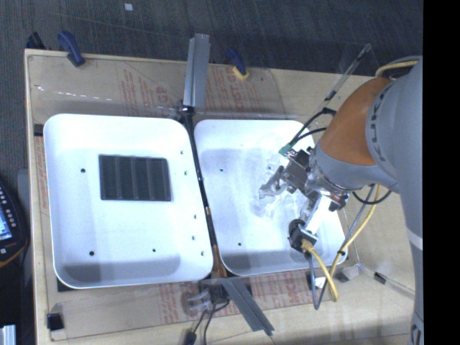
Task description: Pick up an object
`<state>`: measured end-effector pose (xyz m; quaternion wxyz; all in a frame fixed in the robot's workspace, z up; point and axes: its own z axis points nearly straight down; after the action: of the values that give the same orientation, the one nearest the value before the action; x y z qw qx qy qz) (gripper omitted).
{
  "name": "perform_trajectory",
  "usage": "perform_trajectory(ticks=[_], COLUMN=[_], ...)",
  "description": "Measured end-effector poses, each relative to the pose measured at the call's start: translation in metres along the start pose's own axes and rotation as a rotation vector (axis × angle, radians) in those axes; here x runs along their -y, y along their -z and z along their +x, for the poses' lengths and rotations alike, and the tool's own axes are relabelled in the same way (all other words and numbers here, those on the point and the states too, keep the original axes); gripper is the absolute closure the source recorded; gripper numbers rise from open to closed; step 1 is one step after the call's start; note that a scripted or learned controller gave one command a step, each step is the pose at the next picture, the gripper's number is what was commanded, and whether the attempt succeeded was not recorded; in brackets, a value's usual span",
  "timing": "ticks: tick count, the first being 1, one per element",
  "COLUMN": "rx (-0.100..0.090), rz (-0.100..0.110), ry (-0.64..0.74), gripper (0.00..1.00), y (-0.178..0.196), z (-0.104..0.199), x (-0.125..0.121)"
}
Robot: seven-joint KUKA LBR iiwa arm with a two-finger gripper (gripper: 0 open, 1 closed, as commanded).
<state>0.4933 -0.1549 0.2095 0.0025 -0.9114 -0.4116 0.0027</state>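
Count: two white bins [118, 124]; one dark ribbed block [135, 177], well left of gripper [277, 185] | Unclear: you can't tell gripper's grasp; blurred over right bin [237, 254]

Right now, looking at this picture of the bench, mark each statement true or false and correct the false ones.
1. A dark ribbed rectangular block lies in the left bin. True.
2. The gripper hangs over the left bin. False: it is over the right bin.
3. The arm's orange band sits above the wrist. True.
4. The dark block lies in the right bin. False: it is in the left bin.
5. Blue clamps grip the bench's far edge. True.
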Motion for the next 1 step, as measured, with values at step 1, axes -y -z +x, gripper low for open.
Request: perform_trajectory(ticks=[1], rx=[-0.003], rz=[-0.006], ry=[0.040], gripper=[0.00], y=[0.0309], z=[-0.0486], x=[-0.0212])
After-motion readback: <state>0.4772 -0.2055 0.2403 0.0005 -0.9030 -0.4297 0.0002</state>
